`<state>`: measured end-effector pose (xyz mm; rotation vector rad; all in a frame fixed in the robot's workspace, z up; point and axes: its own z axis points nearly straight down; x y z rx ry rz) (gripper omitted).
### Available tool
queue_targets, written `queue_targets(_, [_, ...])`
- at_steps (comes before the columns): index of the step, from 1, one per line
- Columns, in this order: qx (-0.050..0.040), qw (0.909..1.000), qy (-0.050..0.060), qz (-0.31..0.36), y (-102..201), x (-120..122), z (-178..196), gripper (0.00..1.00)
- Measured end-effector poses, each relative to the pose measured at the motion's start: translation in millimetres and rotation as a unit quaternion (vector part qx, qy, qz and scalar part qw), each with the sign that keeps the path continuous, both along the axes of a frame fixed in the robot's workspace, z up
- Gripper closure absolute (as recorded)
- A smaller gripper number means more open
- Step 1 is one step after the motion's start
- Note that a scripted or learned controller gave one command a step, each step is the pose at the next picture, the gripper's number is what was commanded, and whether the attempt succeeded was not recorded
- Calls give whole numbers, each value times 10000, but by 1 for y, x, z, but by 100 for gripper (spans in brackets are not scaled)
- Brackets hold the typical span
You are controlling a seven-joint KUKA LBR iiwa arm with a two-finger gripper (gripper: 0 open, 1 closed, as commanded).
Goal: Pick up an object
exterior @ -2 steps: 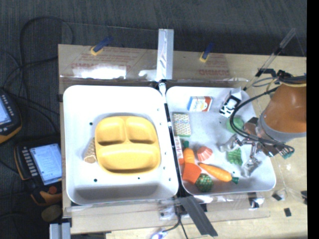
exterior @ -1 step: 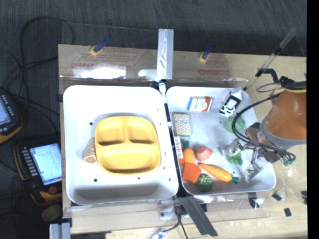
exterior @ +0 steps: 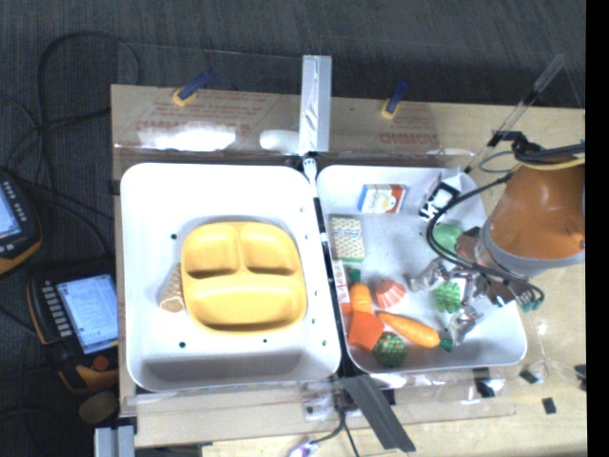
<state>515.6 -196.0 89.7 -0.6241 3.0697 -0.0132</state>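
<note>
My gripper [exterior: 445, 301] is low over the right part of the right bin [exterior: 495, 350], under the orange-banded wrist. Its metal fingers [exterior: 424, 278] stand apart, open, with a small green block [exterior: 446, 296] lying between them; I cannot tell whether they touch it. Just left of it lie an orange carrot [exterior: 411, 329], a pink-red piece [exterior: 390, 293], an orange block [exterior: 362, 322] and a dark green piece [exterior: 390, 348]. Another green piece [exterior: 449, 230] shows beside the arm's cables.
A red, white and blue box [exterior: 383, 198] and a green patterned card [exterior: 346, 238] lie at the right bin's back left. The left bin [exterior: 143, 255] holds a yellow divided tray [exterior: 244, 272] and a tan cone [exterior: 172, 288]. A ridge [exterior: 325, 274] divides the bins.
</note>
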Motion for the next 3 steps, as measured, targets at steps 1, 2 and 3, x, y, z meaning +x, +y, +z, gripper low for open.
queue_targets(1, [10, 10000, -17, -23, 62, 8, 0, 0])
queue_targets(2, [21, 9975, 52, 710, 61, 42, -2, 0])
queue_targets(3, [11, 9916, -3, 1297, 17, 2, 0, 0])
